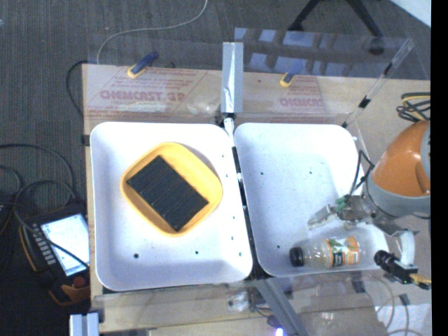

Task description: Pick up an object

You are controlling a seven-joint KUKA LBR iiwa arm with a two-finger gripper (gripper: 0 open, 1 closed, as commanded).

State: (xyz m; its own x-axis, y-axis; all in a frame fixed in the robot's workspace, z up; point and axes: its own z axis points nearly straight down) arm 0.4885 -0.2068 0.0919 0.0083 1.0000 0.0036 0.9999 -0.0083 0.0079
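Camera view: plastic bottle (326,253) lying flat, probably light, slick; best gripped mid-body. Tool (336,212) state: cannot tell.

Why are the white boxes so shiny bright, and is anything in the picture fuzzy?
In the camera view, strong overhead light washes out the left bin and right bin, so their white floors glare; the yellow dish stays fairly sharp, the bottle label is too soft to read, and the gripper looks small and blurry near the orange band.
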